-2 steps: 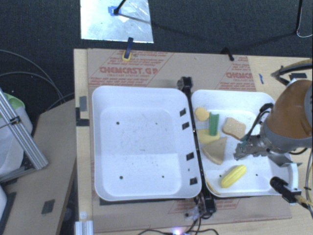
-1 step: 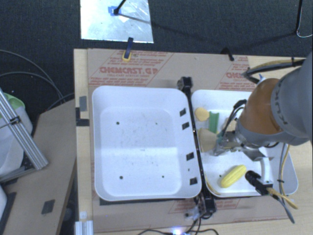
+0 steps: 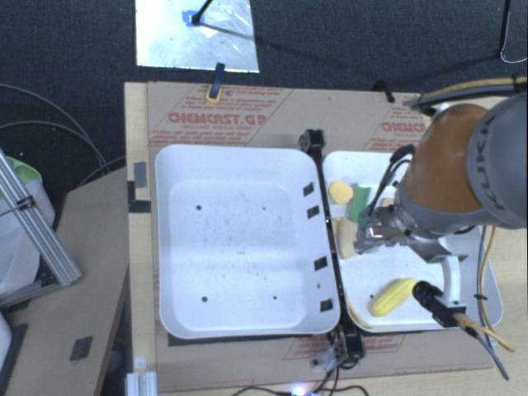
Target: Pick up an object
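Cardboard-topped table on dark carpet, two smooth white bins. Tool sits low in the right bin by a green block; its grip, I cannot tell. Yellow corn lies nearby.

Yellow corn cob lying slantwise near the right bin's front edge.

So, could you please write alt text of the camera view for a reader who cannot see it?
A grey robot arm with an orange band reaches from the right into the right-hand shallow white bin, its end effector low near a small green block and a round yellow piece. A yellow corn-shaped toy lies nearer the front. The left-hand white bin sits beside it.
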Action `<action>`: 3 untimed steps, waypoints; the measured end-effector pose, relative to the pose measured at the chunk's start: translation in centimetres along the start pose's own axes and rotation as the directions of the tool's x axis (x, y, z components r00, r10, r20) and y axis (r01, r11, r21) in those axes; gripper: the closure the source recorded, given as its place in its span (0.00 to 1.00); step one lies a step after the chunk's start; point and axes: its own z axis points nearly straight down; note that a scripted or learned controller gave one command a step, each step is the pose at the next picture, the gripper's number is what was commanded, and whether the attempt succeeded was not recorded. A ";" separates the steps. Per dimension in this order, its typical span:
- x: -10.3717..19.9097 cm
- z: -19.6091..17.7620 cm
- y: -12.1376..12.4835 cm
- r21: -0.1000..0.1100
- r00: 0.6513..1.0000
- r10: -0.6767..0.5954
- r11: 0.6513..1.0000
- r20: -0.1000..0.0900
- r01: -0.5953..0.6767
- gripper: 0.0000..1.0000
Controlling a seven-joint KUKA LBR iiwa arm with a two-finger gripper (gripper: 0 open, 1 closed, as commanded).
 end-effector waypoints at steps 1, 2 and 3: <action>6.8 -1.1 -0.9 0.007 1.000 -0.001 1.000 0.000 0.001 1.00; 1.1 0.7 1.9 0.008 1.000 0.014 1.000 0.006 -0.014 1.00; 9.5 -2.9 -0.7 0.006 1.000 -0.001 1.000 -0.001 0.001 1.00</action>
